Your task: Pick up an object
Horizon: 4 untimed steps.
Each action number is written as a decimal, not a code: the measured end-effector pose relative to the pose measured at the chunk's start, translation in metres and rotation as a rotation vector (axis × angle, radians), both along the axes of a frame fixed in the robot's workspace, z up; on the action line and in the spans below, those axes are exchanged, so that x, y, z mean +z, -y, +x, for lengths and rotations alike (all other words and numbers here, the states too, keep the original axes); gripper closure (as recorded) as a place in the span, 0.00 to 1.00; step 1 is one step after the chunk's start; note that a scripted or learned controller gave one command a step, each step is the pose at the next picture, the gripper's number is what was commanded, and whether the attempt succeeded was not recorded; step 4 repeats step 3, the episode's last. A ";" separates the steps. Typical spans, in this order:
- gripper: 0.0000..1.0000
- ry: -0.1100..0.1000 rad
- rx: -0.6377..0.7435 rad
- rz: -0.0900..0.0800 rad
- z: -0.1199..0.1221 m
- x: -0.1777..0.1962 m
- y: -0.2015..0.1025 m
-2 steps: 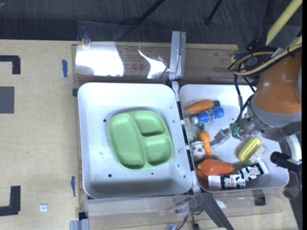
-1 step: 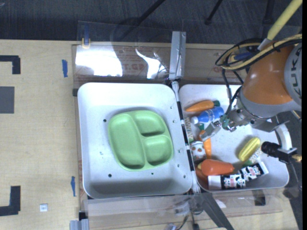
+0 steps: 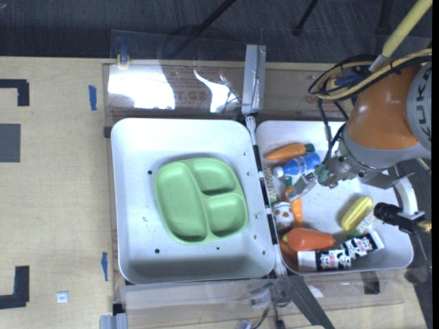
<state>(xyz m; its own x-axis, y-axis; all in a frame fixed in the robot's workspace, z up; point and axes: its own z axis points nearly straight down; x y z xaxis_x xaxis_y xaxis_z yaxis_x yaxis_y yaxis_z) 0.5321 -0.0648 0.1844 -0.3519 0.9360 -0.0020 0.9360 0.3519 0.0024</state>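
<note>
Pale wooden bench (image 3: 55, 184) over dark carpet (image 3: 171, 5). Right white bin (image 3: 398, 256) holds an orange plastic carrot (image 3: 285, 151), beside the metal gripper (image 3: 310, 179), whose grip cannot be told under the arm.

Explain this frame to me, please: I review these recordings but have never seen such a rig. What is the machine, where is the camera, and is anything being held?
One camera looks down at a slant on a wooden bench carrying two shallow white bins side by side. The grey and orange shape at the right is a robot arm, moved by a program that is meant to pick up an object. Its gripper hangs low over the right bin, near the clutter; whether it grips anything cannot be told from this angle.

The left bin holds a green divided plate. The right bin holds small toys: an orange carrot, a blue bottle, a yellow piece shaped like corn, a second orange carrot-like piece and a black-and-white patterned bottle lying on its side.
</note>
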 end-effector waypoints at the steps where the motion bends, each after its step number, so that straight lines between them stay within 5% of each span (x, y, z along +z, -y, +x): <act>1: 0.00 -0.002 -0.007 -0.001 0.020 -0.089 0.041; 2: 1.00 0.000 -0.009 -0.001 0.021 -0.079 0.041; 3: 1.00 -0.001 -0.289 0.000 0.019 0.031 0.011; 4: 1.00 -0.001 -0.289 0.000 0.019 0.031 0.011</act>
